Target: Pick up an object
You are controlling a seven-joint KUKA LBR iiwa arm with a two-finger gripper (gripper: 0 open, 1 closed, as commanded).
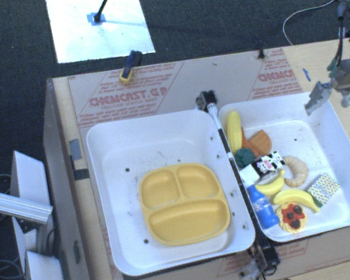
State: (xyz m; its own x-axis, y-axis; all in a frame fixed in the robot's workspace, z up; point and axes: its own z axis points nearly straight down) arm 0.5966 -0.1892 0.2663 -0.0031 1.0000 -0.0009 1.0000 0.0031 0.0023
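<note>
Nothing is lifted yet — every toy still lies in the right bin [346,139], clustered toward its left wall, while the gripper [327,92] hovers over that bin's far right corner; whether it's spread, I cannot tell.

Even overhead light, soft shadows, mild glare on white bins [159,126], slightly grainy

Single fixed camera mounted above the bench [171,79], looking down at a slant. Frames both white bins [112,180] fully, from moderate height, with surrounding dark floor [1,66].
</note>
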